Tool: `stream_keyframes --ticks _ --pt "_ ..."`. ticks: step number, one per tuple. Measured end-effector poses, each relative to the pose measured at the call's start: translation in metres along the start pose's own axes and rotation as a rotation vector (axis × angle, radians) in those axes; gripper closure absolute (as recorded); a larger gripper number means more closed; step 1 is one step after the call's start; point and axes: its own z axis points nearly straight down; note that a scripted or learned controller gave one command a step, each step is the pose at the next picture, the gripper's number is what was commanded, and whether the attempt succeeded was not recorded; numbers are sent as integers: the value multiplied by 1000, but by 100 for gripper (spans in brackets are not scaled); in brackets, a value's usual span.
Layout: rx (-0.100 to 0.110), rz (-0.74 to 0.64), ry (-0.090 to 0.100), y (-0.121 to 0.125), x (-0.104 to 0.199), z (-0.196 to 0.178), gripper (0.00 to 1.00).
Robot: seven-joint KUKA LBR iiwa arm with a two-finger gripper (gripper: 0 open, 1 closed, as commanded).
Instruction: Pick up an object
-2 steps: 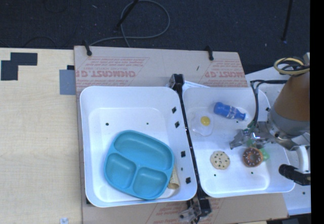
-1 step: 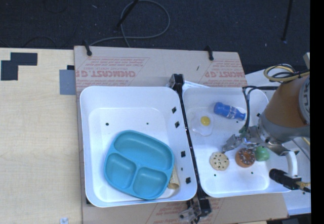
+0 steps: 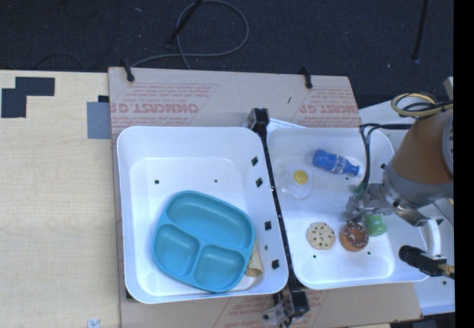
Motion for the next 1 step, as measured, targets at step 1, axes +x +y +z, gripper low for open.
stream_keyframes --ticks 1 --pt "-3 -2 -4 4 6 -45 100"
